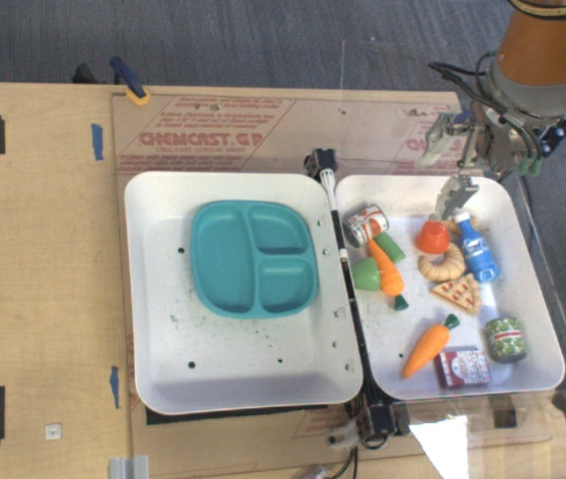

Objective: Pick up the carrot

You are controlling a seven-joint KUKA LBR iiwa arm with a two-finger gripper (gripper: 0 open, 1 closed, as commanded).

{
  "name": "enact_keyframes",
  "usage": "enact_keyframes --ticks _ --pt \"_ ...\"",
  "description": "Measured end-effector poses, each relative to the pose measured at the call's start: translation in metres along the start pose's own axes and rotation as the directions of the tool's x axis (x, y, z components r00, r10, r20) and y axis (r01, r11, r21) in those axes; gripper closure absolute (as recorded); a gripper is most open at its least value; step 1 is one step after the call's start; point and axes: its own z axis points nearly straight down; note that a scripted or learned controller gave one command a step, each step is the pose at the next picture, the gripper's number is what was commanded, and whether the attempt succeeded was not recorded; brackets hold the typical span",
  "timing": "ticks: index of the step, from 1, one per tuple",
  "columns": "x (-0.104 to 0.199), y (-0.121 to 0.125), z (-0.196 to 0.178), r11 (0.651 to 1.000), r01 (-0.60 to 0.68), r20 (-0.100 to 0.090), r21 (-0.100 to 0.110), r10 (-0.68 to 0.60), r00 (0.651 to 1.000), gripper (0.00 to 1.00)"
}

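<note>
Two smooth orange carrots are being shown in the right-hand shallow white bin (537, 297): the tapered, green-topped plastic carrot (426, 348) is lying well below the metal two-finger gripper (455, 196), its slimmer twin (386, 265) down-left. Whether anything is being gripped cannot be told. "CHEMCAST" is being displayed on brown cardboard (203, 138) left of the gripper.

The cardboard sheet (263, 133) beneath the bins carries red printed lettering along its far edge, reading approximately "CHEMCAST", followed by characters too blurred to confirm. Smaller red print lines above and to the right are illegible. Labels on the can (364, 225) and packets cannot be read.
</note>
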Motion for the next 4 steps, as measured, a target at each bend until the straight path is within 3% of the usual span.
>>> enact_keyframes --ticks 1,2,3,4 --pt "0.088 0.009 0.121 0.971 -0.238 -0.011 0.001 0.238 0.971 0.0" --pt "0.093 0.008 0.163 0.946 -0.324 0.002 0.0 0.324 0.946 0.0" --pt "0.091 0.008 0.153 0.946 -0.323 0.008 0.0 0.323 0.946 1.0" --pt "0.092 0.008 0.153 0.946 -0.324 0.007 0.0 0.324 0.946 0.0"
